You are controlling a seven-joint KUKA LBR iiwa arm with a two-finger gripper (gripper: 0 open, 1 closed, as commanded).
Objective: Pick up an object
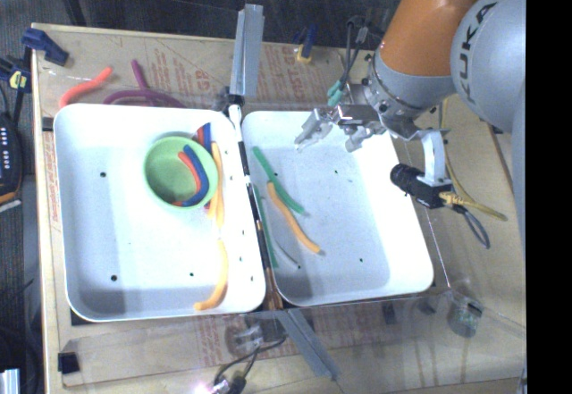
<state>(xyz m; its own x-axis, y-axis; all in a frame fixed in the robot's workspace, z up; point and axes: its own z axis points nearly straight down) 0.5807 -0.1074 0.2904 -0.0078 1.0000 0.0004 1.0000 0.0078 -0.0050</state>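
Pincer (pixel 329 135) hovering over far edge of right bin (pixel 407 272), fingers (pixel 308 132) spread apart, nothing between them. Below and left on that bin's floor: green strip (pixel 276 180) and orange strip (pixel 293 227), crossing near mid-length, well apart from fingers. Left bin (pixel 89 231): green bowl (pixel 174 171) with red and blue strips over its rim, orange strip (pixel 217 280) near front wall. "KUKA" partly legible on grey arm (pixel 487 35) beside orange band.
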